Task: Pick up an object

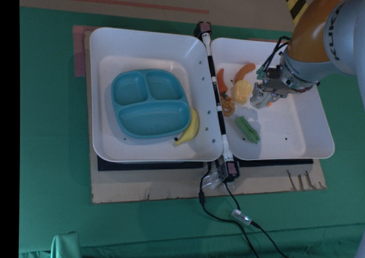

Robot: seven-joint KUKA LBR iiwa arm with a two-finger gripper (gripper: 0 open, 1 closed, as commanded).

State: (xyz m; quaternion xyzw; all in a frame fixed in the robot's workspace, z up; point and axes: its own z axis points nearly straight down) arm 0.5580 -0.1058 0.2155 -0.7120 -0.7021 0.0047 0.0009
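Glossy plastic-looking bins (154, 40); seemingly matt green cloth (51, 137).

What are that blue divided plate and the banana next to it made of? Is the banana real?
The plate looks like moulded plastic: even blue colour, soft matte sheen, rounded compartment edges. The banana is probably a plastic toy, smooth and evenly yellow, though the view leaves that open.

Blue plate (149, 105) and banana (190, 129) in left bin (114, 43), arm (328, 35) over right bin (311, 131)

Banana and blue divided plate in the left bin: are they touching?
Touching. The camera view shows the banana lying against the lower right edge of the blue divided plate, with no white bin floor showing between them.
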